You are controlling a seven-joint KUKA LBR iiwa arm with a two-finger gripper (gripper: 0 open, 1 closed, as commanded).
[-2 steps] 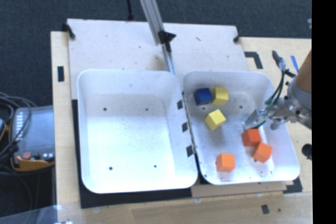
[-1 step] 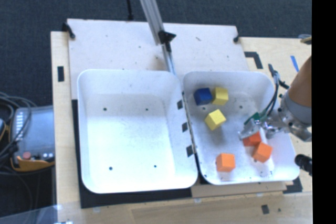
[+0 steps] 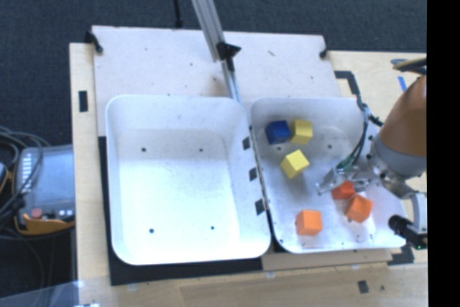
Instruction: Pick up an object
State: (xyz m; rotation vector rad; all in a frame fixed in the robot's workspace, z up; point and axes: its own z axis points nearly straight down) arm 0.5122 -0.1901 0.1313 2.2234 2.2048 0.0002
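At four o'clock in the right bin (image 3: 282, 241), the gripper (image 3: 343, 187) hangs over an orange cube (image 3: 344, 190) to grab it; finger state unclear.

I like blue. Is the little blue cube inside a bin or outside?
Inside. The small blue cube sits in the right-hand shallow white bin, touching a yellow cube.

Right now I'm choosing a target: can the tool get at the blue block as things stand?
Probably yes. The blue block sits uncovered in the right bin, touching a yellow block on one side only; the tool hovers nearby over the same bin.
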